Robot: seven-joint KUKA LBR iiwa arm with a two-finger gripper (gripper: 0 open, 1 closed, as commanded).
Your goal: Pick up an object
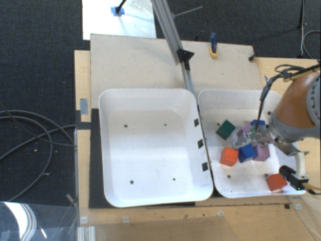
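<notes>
Grey and orange, the arm (300, 107) reaches into the right bin (215, 100), its hand (255, 134) low over a cluster of blocks; how far the hand is open I cannot tell. Touching below the hand lie a blue block (247, 153) and a purple block (262, 152). Left of the blue block sits an orange block (229, 156), with a green block (225, 130) above it. Another orange block (275, 182) lies apart, nearer the bin's lower right corner.

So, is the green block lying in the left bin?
No, the green block lies in the right bin, near the other blocks.
</notes>
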